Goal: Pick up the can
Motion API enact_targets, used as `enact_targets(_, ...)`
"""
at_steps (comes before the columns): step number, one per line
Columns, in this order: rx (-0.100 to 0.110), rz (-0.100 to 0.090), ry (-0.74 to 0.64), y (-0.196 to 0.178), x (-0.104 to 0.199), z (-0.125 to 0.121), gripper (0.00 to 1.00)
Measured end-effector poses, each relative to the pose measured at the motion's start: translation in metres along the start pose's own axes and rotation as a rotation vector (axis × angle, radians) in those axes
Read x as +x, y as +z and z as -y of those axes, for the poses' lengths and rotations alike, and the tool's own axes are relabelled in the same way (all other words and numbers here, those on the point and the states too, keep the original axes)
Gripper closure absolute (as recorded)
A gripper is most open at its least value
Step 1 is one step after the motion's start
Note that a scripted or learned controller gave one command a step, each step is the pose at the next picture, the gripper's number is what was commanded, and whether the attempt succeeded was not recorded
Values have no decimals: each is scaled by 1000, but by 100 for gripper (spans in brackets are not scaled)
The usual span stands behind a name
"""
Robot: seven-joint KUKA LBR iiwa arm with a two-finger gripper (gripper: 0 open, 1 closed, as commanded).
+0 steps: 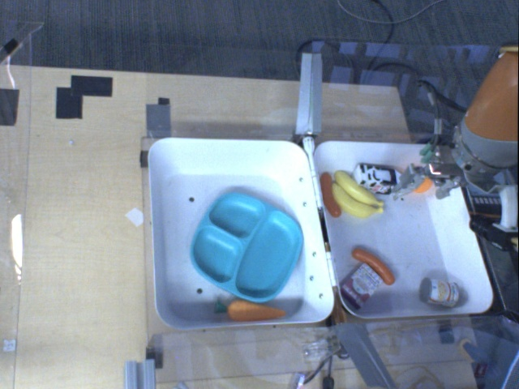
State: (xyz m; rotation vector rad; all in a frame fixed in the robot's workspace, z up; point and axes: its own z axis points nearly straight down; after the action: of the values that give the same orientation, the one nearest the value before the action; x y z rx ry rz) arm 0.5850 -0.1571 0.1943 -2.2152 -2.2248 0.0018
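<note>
Nearest the lens, a carrot lies along the near wall of the left bin, far off to the pincer's left, just below a blue divided plate. The pincer hangs over the far right part of the right bin, under the grey arm with its orange band; whether it is wide or narrow I cannot tell (the tips are a blur). A small orange piece sits just beside it. Just to its left lies a black-and-white carton, then two bananas and a sausage. The can lies on its side in the near right corner, well apart from the pincer, with a second sausage and a dark red packet to its left.
</note>
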Motion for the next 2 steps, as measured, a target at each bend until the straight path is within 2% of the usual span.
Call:
enact_targets(1, 0, -1, -88, 73, -38, 98, 0)
enact_targets(2, -12, 2, -7, 107, -32, 39, 0)
